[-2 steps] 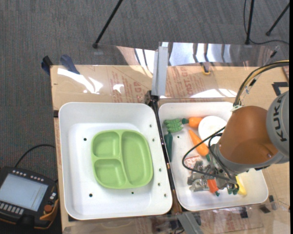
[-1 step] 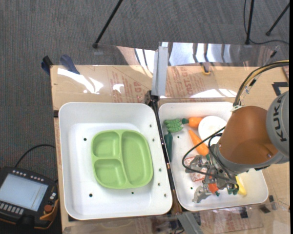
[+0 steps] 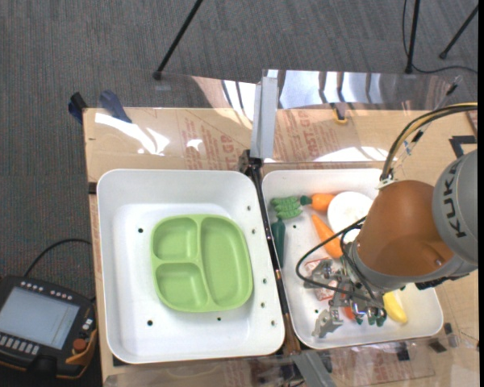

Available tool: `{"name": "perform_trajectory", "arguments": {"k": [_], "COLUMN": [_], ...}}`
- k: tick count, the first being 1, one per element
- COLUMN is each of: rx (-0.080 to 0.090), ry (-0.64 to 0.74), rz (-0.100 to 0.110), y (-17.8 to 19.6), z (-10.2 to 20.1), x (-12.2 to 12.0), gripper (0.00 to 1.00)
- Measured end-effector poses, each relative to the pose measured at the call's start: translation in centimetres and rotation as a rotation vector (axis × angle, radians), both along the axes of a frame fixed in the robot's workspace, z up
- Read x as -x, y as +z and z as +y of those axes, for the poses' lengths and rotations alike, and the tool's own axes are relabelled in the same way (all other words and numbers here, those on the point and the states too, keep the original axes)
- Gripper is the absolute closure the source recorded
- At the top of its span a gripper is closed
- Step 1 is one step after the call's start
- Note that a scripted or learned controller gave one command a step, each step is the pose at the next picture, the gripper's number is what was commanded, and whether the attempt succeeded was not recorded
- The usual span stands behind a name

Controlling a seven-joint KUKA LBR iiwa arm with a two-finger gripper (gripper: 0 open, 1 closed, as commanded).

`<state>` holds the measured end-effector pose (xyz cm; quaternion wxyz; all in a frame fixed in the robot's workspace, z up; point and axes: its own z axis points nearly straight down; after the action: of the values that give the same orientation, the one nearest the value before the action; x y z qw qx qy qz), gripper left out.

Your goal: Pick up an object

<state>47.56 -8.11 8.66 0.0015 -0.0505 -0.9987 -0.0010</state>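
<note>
Floor: grey carpet surrounds the table (image 3: 169, 135), with dark tripod legs crossing it at the top.
Table: brown cardboard-covered top under a glossy sheet, bearing two white bins side by side.
Left bin (image 3: 113, 216): holds a light green divided plate (image 3: 200, 263) with three compartments, lying flat near the bin's middle.
Right bin (image 3: 294, 176): holds the loose objects and the arm's lower end.
Arm (image 3: 403, 236): grey with an orange band, reaching in from the right and covering much of the right bin.
Tool (image 3: 343, 305): low over the front part of the right bin, amid wires and small items; whether its fingers are spread or pressed together, I cannot tell.
Carrots: one orange carrot (image 3: 323, 201) with a green leafy top (image 3: 288, 207) lies near the bin's back left; a second orange carrot (image 3: 328, 235) lies slanted just in front of it, its lower end meeting the arm.
White round object (image 3: 348, 210): beside the carrots, partly hidden by the arm.
Dark green object (image 3: 278, 236): lies along the right bin's left wall.
Yellow object (image 3: 395, 306): just right of the tool, near the bin's front right.
Pendant (image 3: 36, 321): a dark handheld controller with a screen sits on the floor at lower left.
</note>
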Motion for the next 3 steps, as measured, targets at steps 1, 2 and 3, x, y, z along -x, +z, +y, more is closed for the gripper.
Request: {"name": "perform_trajectory", "arguments": {"k": [1,2,3], "rx": [-0.001,-0.001,0.001], "ry": [0.004,0.005,0.1], "rz": [0.0,0.001,-0.003], "y": [0.9,0.9,0.0], "z": [0.1,0.1,-0.7], "x": [-0.1,0.0,-14.1], "gripper": [1.0,0.0,0.0]}}
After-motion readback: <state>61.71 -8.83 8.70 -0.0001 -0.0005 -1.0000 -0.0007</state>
